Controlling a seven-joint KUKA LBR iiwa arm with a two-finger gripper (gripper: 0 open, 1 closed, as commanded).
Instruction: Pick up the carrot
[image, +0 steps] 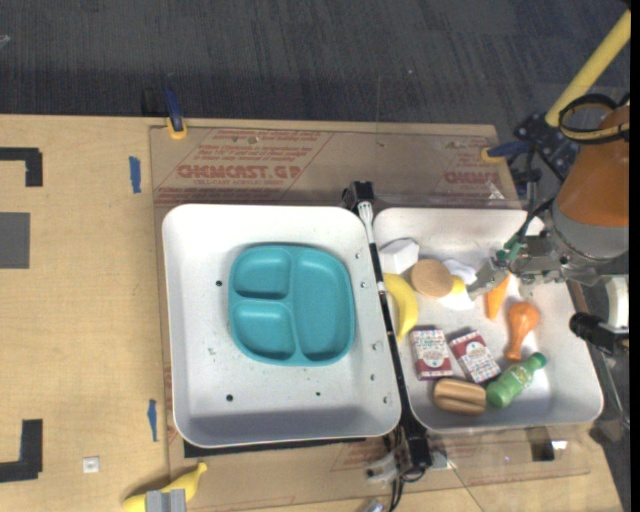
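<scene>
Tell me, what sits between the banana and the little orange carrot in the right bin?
In the camera view, a round tan bun sits between the banana and the carrot, with a crumpled white scrap beside it.

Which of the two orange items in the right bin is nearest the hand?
The carrot, the slim orange piece directly below the hand; the rounder orange drumstick lies farther down.

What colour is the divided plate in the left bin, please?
Teal, seen clearly in the camera view: the divided plate lies in the left bin.
</scene>
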